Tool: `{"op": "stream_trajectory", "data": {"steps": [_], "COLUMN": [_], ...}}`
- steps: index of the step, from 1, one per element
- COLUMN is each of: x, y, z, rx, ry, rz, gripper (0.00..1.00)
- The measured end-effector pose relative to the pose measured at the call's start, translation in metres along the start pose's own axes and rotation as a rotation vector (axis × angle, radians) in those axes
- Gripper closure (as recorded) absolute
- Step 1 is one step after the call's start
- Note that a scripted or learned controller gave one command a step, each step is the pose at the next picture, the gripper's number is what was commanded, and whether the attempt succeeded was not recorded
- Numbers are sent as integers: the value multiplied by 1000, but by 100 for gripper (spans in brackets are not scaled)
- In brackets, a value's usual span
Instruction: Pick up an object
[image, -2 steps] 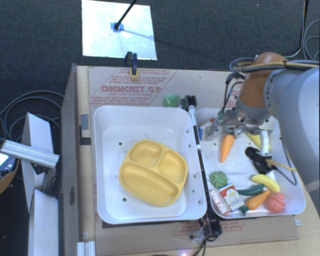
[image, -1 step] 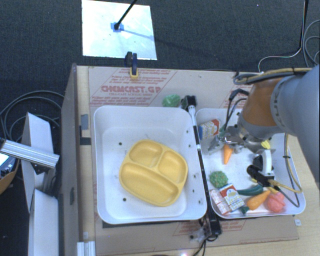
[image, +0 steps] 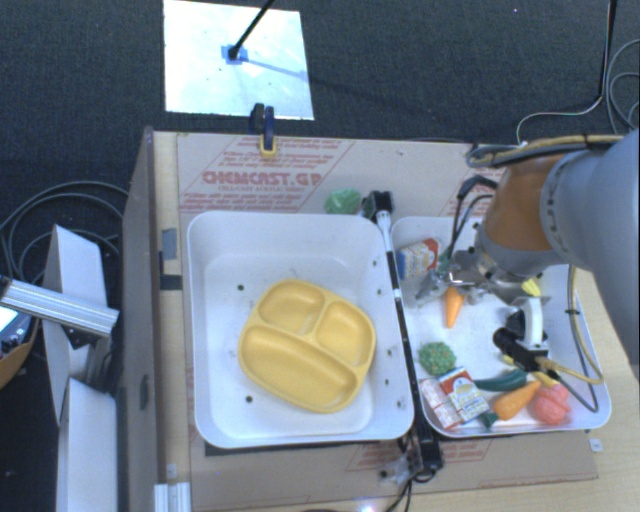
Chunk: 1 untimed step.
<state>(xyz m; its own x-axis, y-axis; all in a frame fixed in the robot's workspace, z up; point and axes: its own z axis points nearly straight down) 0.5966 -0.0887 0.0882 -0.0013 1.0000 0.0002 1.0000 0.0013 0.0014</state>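
**Gripper parked right over the little carrot in the right bin**

Gripper (image: 452, 283) is down inside the right bin (image: 590, 360), up near the bin's far-left part, with the grey arm (image: 590, 200) and its orange band (image: 520, 205) coming in from the right. Honestly I can't tell how it's set from this angle, the wrist and cables block most of it.

What matters for the next move: the small orange carrot (image: 452, 306) sits directly under/just in front of the tool tip, basically touching it as far as I can see. Its long axis runs roughly near-to-far in the view, fat end up by the gripper, pointy end aimed toward the camera side. Can't confirm it's actually being held, so my guess is the grab is either about to happen or in progress, and closing across the carrot's short side is what makes sense.

Other stuff is close by. A white packet (image: 418, 258) lies just left of the tool against the divider, a green broccoli-looking piece (image: 436, 357) sits nearer the camera, and a bigger carrot (image: 515, 399), a pink thing (image: 551, 403) and a small carton (image: 458, 393) crowd the near edge. Left bin (image: 215, 250) has the yellow divided plate (image: 307, 343), well away from the arm.
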Motion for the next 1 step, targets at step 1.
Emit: {"op": "stream_trajectory", "data": {"steps": [1], "x": [0], "y": [0], "z": [0], "rx": [0], "ry": [0], "rz": [0], "gripper": [0]}}
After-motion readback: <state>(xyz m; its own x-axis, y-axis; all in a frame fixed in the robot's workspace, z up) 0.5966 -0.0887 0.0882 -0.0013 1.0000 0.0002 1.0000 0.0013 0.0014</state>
